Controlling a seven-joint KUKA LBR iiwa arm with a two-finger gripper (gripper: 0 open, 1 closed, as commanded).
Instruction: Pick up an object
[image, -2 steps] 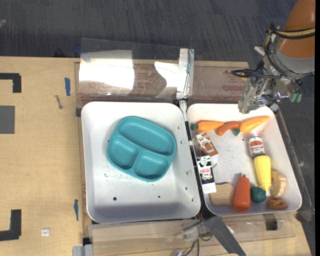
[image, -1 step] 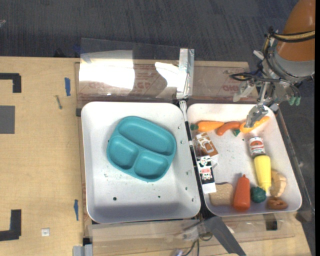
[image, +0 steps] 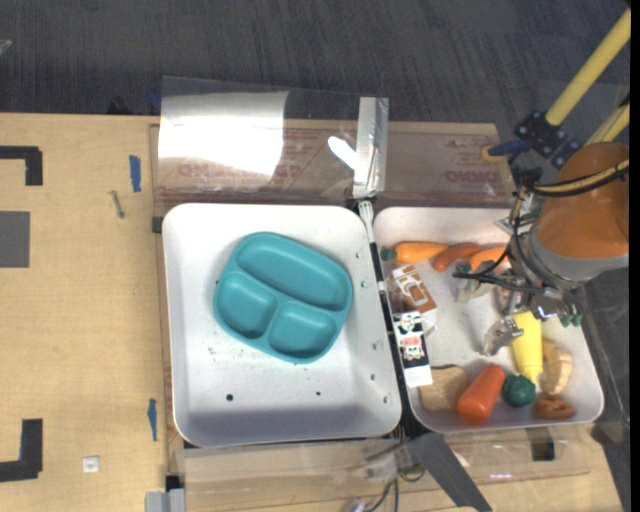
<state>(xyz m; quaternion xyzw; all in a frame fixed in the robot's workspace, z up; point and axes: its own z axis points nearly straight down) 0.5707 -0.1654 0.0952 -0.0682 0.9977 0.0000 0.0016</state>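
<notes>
Gripper (image: 515, 318) over the right bin (image: 590, 400); its grasp cannot be told.
Arm hides toys; cardboard bench (image: 70, 330).

Teal divided plate (image: 284, 293) in white left bin (image: 190, 380); orange carrot (image: 421, 252), yellow corn (image: 527, 347), green ball (image: 519, 391).

My claw (image: 515, 322) hangs over the right bin (image: 455, 225), just above a yellow corn cob (image: 527, 346). Near that bin's front edge lie an orange carrot (image: 481, 391) and a green ball (image: 518, 391). A teal divided plate (image: 284, 295) fills the left bin (image: 190, 330).
</notes>
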